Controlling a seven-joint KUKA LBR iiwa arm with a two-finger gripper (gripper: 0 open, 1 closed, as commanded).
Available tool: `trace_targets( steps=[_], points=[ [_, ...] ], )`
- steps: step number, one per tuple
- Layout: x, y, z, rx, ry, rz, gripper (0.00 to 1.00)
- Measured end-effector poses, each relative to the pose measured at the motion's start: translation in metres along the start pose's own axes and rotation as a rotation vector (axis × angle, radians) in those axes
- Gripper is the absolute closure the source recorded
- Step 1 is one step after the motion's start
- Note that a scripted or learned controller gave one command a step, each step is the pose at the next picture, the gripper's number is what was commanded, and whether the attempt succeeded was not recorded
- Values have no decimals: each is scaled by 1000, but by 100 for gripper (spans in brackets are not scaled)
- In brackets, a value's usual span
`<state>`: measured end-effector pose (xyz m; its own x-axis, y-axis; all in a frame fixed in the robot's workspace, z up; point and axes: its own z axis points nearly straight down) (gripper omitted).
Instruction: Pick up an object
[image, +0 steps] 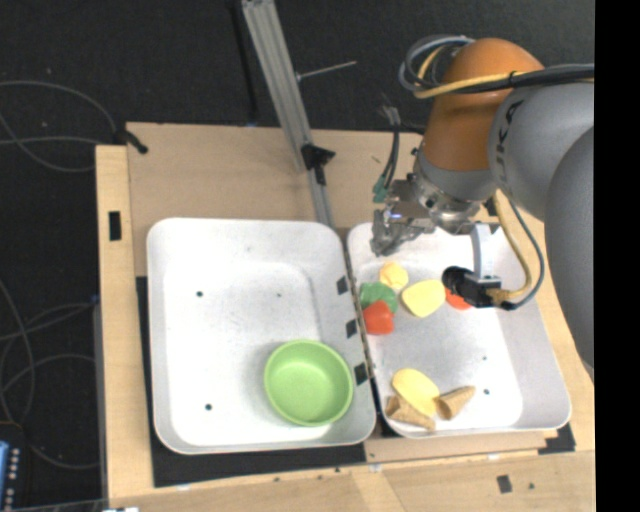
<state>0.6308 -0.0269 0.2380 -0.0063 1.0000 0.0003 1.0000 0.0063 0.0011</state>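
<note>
- The gripper (392, 236) hung over the far left corner of the right bin (520, 400); whether it was open or closed could not be told.
- Just below it lay a small yellow piece (393, 275), with a green piece (375, 294) and a red piece (378, 318) by the dividing edge.
- A larger yellow lump (423, 298) sat beside them; another yellow piece (413, 386) and two tan cone shapes (452, 401) lay near the front rim.
- The left bin (220, 280) held a round green bowl (308, 382).
- Both white bins rested on the brown worktop (210, 170).
</note>
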Motion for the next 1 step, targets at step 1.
trace_targets(
  steps=[1],
  points=[
    [58, 0, -1, 0, 1, -2, 100]
  ],
)
